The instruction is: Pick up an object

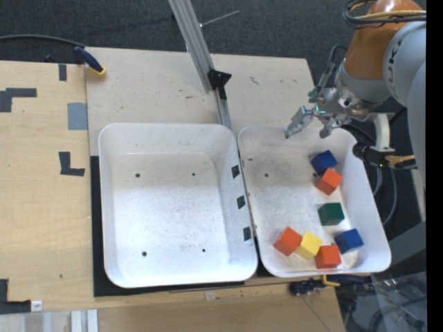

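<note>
Blocks, any one of which would serve as the object, lie in the right bin (257, 185), none of them lifted. Along its near edge sit an orange block (287, 241), a yellow block (309, 245) touching it, and a second orange block (328, 256) pressed against the yellow one, with a blue block (349, 240) just beside that at the near right corner. Further back along the right wall a green block (331, 214) stands apart, then a third orange block (329, 180) touching another blue block (322, 162). At the far edge the gripper (313, 125) hangs above the bin's rim, its fingers spread and holding nothing. A good choice would seem to be the green block, since it has free space on its sides; the fingers should come straight down, straddle it squarely and clear the wall before closing. The near cluster looks harder, being packed tight. The left bin (111, 185) sits alongside. No brand, label or legible writing appears on anything.
</note>
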